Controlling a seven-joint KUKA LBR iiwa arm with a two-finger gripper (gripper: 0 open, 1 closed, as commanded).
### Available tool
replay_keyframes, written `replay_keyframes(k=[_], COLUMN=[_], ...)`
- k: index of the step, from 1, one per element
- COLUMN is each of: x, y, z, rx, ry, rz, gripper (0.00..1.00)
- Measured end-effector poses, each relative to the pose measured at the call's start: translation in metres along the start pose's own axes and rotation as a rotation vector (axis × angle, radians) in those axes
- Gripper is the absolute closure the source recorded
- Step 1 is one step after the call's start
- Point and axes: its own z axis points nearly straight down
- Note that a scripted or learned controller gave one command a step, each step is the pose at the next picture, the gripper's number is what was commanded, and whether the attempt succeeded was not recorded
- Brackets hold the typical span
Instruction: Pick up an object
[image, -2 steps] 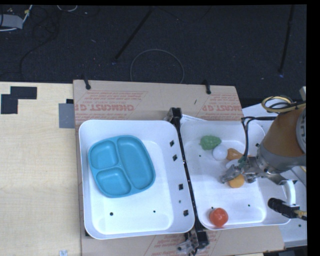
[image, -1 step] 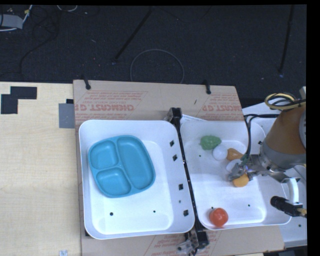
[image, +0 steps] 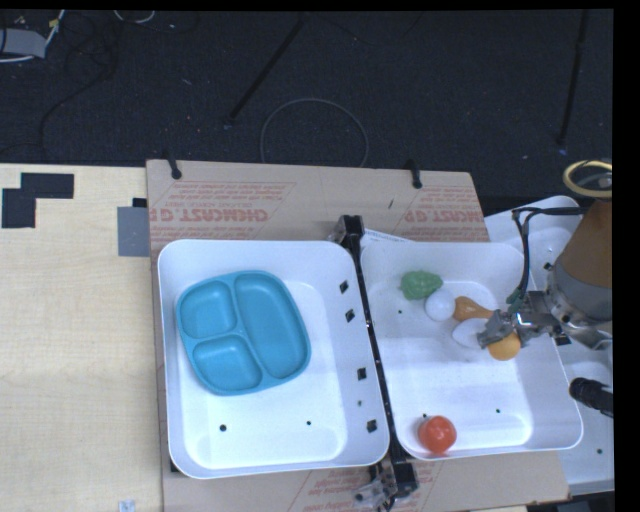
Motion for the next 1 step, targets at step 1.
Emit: replay_keyframes(k=[1], x=[-0.0008], y=[0.0006], z=[-0.0439], rx=[0.001], ry=[0.001], rz=[-0.008], gripper=[1.00])
